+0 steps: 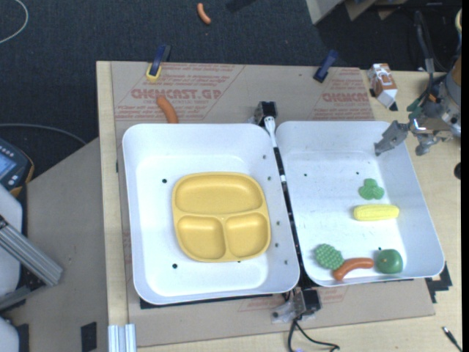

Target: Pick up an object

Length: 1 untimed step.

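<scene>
The gripper (pixel 407 138) is seen spread open, nothing between its fingers, above the right bin (pixel 330 156). Below it, well apart, a green toy (pixel 371 190) and yellow corn (pixel 376 212) are found; far leftward, a yellow tray (pixel 220 216) is set.

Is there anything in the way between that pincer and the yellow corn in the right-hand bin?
Nothing visible blocks it. The pincer sits over the right bin's far corner, and bare white floor lies between it and the corn. Only a small green piece rests just beyond the corn, close beside that path.
</scene>
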Motion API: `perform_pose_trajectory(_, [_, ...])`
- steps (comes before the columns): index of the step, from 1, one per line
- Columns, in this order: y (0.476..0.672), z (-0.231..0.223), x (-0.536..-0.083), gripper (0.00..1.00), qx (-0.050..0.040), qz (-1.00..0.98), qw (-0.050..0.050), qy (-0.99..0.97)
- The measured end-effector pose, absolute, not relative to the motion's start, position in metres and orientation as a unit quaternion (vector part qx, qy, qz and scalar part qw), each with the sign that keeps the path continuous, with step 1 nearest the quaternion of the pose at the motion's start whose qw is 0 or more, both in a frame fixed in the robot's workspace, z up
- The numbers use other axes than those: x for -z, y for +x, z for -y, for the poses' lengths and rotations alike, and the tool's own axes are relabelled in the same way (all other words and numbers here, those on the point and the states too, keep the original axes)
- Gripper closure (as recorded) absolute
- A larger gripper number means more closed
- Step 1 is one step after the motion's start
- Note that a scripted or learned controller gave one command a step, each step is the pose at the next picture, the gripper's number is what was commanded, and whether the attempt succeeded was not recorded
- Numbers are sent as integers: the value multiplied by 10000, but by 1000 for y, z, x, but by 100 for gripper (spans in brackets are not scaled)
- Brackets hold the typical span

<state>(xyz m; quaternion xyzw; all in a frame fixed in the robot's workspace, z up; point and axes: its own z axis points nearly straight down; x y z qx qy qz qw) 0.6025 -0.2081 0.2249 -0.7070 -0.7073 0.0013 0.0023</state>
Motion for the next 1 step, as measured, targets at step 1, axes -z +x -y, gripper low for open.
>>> perform_pose_trajectory(1, [598,214,-179,0,-16,7067,29,-7075])
